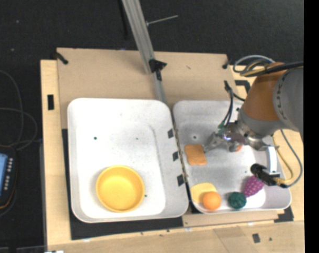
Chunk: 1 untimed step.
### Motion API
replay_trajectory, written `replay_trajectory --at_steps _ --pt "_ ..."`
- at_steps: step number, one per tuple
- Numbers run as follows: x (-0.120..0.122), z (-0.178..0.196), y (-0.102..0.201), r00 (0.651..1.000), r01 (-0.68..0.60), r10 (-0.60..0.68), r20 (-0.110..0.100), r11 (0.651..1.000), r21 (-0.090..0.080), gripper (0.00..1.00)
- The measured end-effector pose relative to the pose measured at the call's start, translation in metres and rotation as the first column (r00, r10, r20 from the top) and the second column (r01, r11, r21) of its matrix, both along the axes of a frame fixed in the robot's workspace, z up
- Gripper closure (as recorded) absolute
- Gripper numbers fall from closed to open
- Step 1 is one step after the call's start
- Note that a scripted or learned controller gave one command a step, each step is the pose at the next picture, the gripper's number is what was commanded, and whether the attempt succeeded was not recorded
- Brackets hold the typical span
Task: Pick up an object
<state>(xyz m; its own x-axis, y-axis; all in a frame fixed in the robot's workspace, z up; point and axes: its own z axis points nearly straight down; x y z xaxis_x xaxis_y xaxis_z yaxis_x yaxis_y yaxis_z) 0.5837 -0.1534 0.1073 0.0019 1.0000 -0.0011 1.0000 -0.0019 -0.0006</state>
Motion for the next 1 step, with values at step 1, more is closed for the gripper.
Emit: replay_trajectory --at_steps 1 --pt "0.0009 0.0109 -0.0002 1.0 0.004 -0.004 0.003 1.0 0.002 1.0"
